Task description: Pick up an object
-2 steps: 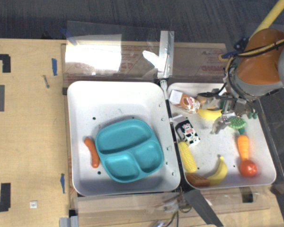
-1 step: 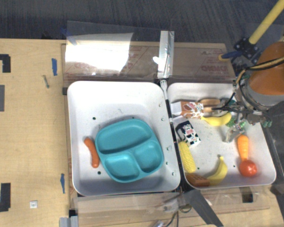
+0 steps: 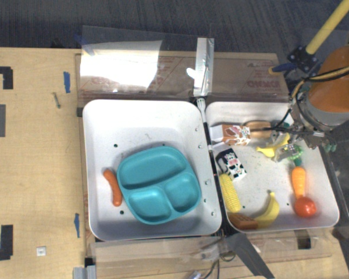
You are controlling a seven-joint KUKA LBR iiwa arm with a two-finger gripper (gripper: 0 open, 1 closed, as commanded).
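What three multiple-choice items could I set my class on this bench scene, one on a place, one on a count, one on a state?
1. Where does the teal tray lie?
A. left bin
B. right bin
C. on the wooden bench

2. How many compartments does the tray have?
A. two
B. three
C. five

3. How does the tray sit?
A. upside down
B. on edge against a wall
C. flat, open side up

Key:
1. A: the teal tray lies in the left bin, beside an orange sausage.
2. B: one long compartment and two smaller ones show.
3. C: its dividers and hollows face the camera.

The end effector is over the right bin, among the toy food.
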